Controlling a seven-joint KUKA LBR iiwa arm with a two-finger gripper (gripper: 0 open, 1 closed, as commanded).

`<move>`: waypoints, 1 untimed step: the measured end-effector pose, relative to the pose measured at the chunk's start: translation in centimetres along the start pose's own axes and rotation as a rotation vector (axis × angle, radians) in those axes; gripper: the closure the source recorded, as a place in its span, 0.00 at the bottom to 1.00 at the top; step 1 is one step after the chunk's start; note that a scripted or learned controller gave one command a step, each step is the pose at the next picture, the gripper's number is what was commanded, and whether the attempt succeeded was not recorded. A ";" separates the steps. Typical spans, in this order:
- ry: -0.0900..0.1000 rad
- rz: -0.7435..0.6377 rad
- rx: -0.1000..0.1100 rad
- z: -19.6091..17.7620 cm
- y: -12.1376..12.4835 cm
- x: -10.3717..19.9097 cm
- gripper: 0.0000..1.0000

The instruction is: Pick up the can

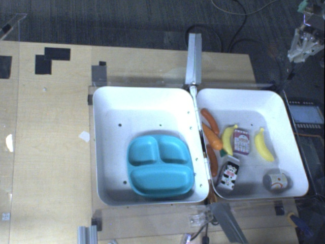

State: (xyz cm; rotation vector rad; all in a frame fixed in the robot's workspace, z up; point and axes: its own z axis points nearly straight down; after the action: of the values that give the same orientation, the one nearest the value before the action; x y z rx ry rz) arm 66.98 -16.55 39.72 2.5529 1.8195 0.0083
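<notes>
The can (276, 181) lay on its side in the near right corner of the right bin (282, 105), past a cow-print carton (229, 174). Beyond it sat bananas (263, 144). The gripper (303, 49) hung over the floor; whether released or clenched could not be told.

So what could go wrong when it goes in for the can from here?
1. The can lies on its side near the front right corner of the right bin; it might roll away when touched.
2. The bin walls are close on two sides, so a descending pincer may clip the rim.
3. The pincer sits far off, beyond the bin's back right corner, so a long approach leaves room for aiming error.
</notes>
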 end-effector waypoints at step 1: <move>-0.001 -0.010 -0.005 -1.1 0.1 0.3 1.00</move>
State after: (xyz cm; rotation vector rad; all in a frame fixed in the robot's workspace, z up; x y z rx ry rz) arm 67.13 -16.30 40.86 2.5404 1.8295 0.0114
